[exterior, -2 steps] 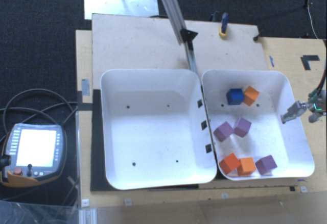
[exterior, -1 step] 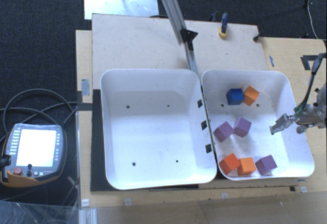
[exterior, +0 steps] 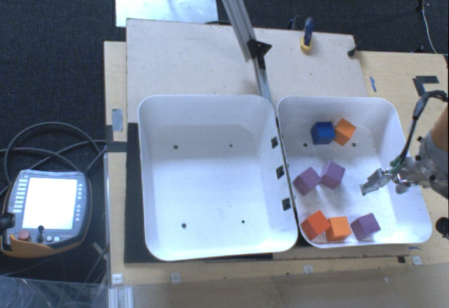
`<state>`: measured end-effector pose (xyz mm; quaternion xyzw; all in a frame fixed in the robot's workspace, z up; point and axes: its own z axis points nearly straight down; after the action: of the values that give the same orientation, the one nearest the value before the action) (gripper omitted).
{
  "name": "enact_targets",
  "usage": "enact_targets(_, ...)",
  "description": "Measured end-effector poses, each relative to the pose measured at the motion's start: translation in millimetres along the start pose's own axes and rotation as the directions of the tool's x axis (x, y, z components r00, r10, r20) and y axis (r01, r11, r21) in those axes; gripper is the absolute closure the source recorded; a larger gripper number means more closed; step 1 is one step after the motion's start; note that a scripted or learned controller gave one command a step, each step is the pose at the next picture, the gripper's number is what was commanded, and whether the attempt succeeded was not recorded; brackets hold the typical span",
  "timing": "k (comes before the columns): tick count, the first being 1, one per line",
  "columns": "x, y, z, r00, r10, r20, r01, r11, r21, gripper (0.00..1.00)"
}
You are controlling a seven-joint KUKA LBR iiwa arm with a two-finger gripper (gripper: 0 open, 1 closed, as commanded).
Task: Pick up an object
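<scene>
Over the right bin the gripper hovers near its right wall, nothing between the fingers, opening can't tell; closest cubes: purple cube below it, purple cube to its left

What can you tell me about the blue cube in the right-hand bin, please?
The blue cube is a small solid-looking block with a matte, deep blue surface, lying flat on the floor of the right bin, toward its far side. An orange cube sits right against its right side, apparently touching. The tool is well away from it, nearer the bin's right wall.
</scene>
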<state>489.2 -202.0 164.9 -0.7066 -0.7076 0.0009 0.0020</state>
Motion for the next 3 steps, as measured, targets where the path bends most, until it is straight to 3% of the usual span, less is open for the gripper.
enact_targets(1, 1, 10, 49, 1.0, -0.001, 0.0, 0.001, 1.0, -0.002, 0.0)
enact_targets(2, 0, 11, 35, 1.0, -0.003, 0.003, 0.003, 1.0, -0.008, 1.0)
enact_targets(3, 4, 21, -25, 1.0, -0.004, 0.004, 0.004, 1.0, -0.013, 1.0)
